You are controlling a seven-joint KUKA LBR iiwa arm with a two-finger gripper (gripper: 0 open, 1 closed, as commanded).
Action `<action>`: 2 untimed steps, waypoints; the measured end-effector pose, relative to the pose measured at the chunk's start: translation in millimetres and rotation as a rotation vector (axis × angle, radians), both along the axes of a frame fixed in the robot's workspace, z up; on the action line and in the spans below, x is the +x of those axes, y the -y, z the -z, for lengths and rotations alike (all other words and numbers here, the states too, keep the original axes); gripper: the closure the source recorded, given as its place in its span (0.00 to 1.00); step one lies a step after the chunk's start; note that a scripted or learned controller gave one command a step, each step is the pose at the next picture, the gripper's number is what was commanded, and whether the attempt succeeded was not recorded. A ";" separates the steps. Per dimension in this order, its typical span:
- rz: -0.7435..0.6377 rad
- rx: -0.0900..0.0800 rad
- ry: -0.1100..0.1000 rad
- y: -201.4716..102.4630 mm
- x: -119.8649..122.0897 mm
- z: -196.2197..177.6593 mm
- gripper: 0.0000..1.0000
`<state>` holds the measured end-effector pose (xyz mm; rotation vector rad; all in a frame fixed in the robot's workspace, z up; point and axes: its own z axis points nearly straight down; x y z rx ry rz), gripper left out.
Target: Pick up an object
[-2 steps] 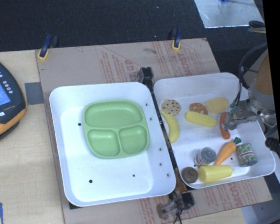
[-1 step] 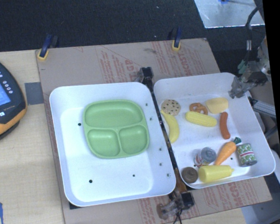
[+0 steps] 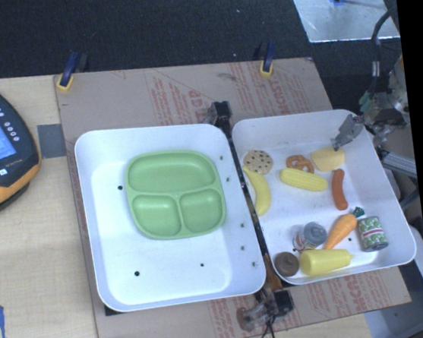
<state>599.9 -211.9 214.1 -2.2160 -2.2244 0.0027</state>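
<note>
- The pincer point(image 3: 347, 132) sits at the far right corner of the right bin point(image 3: 398, 214), low over the rim; I cannot tell its state, since it is small and partly cut off at the edge.
- Nothing is seen held by it, so the pick looks not yet made.
- All the candidate objects lie in the right bin: a pale yellow block point(image 3: 328, 159) just beside the pincer, a pretzel point(image 3: 299, 163), a corn cob point(image 3: 303, 180), a sausage point(image 3: 339, 188), a banana point(image 3: 258, 190) and a cookie point(image 3: 257, 161) against the left wall.
- Nearer the front sit a carrot point(image 3: 339, 230), a small can point(image 3: 372, 233), a yellow piece point(image 3: 325, 260) and a brown disc point(image 3: 286, 263), crowded together, which likely makes a clean grasp harder there.
- The left bin point(image 3: 110, 215) carries a green divided plate point(image 3: 175, 193), probably as a place to set things down.
- The block is the likeliest target, being closest.
</note>
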 end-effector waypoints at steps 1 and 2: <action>-0.001 0.000 -0.004 -0.7 -8.3 123.5 0.00; -0.002 -0.001 0.000 0.2 1.1 122.0 0.00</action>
